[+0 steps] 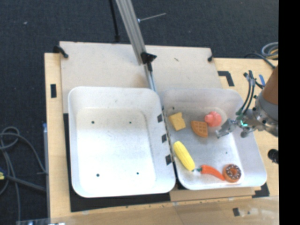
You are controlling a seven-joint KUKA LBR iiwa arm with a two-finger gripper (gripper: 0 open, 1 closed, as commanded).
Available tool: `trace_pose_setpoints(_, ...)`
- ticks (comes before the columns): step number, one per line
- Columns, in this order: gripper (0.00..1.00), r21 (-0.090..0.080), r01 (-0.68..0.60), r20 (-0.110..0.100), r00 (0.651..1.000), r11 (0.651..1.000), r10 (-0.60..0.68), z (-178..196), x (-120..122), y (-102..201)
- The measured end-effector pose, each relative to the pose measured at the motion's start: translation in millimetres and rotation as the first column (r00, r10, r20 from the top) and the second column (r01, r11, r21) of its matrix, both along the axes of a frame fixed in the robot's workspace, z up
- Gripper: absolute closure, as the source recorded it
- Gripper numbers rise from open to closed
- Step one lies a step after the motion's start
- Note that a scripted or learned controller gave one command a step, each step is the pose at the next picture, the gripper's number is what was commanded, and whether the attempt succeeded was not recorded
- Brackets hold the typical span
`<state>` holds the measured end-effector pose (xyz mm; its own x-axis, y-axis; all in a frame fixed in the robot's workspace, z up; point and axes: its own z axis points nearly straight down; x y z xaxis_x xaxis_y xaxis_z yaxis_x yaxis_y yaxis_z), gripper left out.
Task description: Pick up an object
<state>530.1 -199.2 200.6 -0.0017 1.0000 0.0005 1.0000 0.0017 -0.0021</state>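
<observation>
- Where the camera view looks down on the surface (pixel 54 125), we see two shallow white bins side by side, and we take the right bin (pixel 251 168) as our landmark.
- The end effector (pixel 233 128) hangs over the right bin's upper right part, coming in from its right edge, with the grey arm (pixel 269 104) behind it.
- We see its two fingers set apart, one reaching toward the bin's middle and one nearer the right wall, with nothing between them.
- A pink object (pixel 213 118) lies in the right bin just beside the end effector's leftward finger; we cannot tell whether they touch.
- A brown waffle-like piece (pixel 199 128) sits near the bin's middle, just beside the pink object.
- A yellow cheese-like block (pixel 177 121) lies near the bin's left wall, toward the top.
- A yellow corn cob (pixel 184 155) lies lower along that left wall.
- An orange carrot (pixel 212 171) and a round doughnut (pixel 232 172) rest along the bin's bottom wall.
- The left bin (pixel 75 102) touches the right bin's left side.
</observation>
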Motion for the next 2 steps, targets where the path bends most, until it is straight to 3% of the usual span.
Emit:
trace_pose_setpoints(1,0.00,-0.001,0.000,0.004,1.000,1.000,0.000,2,1,0)
trace_pose_setpoints(2,0.00,-0.001,0.003,-0.002,1.000,1.000,-0.003,-61,2,-2)
